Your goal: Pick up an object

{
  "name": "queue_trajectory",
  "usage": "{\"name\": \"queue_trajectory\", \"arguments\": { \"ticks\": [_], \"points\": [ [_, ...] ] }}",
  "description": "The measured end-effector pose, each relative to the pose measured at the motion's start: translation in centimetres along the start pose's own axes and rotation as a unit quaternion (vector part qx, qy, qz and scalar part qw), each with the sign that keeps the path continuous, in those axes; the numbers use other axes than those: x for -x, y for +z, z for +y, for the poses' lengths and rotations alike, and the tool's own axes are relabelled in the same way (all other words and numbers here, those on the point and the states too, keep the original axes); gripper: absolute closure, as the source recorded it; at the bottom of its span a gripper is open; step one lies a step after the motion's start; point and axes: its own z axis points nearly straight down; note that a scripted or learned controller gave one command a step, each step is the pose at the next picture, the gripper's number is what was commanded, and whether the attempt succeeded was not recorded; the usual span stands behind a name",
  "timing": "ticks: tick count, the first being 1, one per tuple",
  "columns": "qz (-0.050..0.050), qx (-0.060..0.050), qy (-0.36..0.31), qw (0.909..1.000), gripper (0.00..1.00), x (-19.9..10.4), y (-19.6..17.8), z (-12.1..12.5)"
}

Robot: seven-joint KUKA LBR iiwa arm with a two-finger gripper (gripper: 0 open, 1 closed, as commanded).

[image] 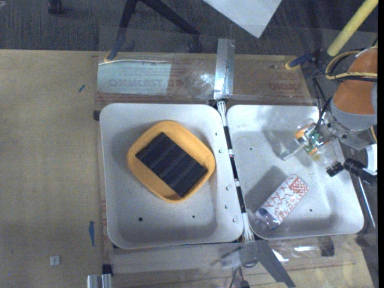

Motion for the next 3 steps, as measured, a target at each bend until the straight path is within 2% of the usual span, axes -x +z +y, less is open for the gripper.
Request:
{"name": "queue_trajectory", "arguments": {
  "ticks": [1,2,3],
  "points": [
    [-0.001,0.002,0.001,1.0,1.0,0.1,-1.1,0.1],
    [-0.005,-0.001,-0.113,0.9936,1.0,0.0,-10.8,1.5],
    [-0.005,-0.001,-0.113,0.9936,0.0,0.0,-10.8,1.5]
  ]
}}
